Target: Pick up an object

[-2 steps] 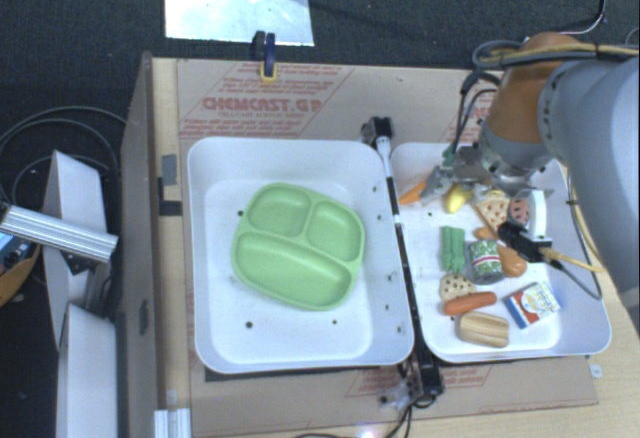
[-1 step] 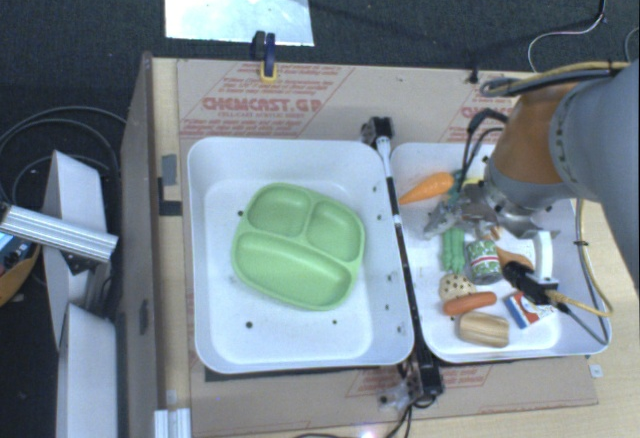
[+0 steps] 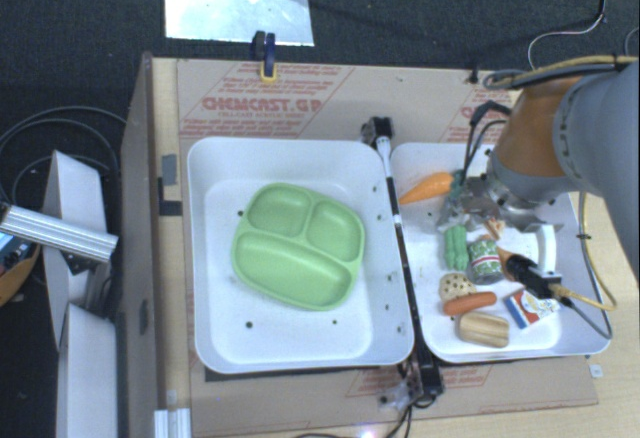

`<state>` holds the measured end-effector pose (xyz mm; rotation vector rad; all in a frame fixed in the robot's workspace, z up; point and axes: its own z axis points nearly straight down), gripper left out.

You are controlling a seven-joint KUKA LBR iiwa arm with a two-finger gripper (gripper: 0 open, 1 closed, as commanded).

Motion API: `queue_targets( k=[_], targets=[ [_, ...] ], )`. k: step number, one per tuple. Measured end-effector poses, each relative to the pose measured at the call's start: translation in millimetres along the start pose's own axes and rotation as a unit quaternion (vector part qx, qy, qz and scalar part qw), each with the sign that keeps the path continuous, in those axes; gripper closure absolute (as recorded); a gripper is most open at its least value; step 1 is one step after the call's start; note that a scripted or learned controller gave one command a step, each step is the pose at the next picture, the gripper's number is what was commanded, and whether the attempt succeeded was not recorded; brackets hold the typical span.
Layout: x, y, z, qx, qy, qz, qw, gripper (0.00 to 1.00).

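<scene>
The grey arm (image 3: 590, 131) (orange band above its wrist) reaches in from the right, claw (image 3: 468, 211) lowered.

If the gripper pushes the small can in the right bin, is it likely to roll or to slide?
The small can seems to lie on its side, so it would probably roll rather than slide. The green toy and cookie crowd it and may stop it. Its smooth round wall could slip from the gripper.
</scene>
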<state>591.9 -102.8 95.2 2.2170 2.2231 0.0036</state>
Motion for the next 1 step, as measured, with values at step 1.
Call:
queue_targets(
  k=[1],
  targets=[
    [79.0,-34.7,-93.3,0.000,0.001,-0.003,1.0000,1.00]
  ],
)
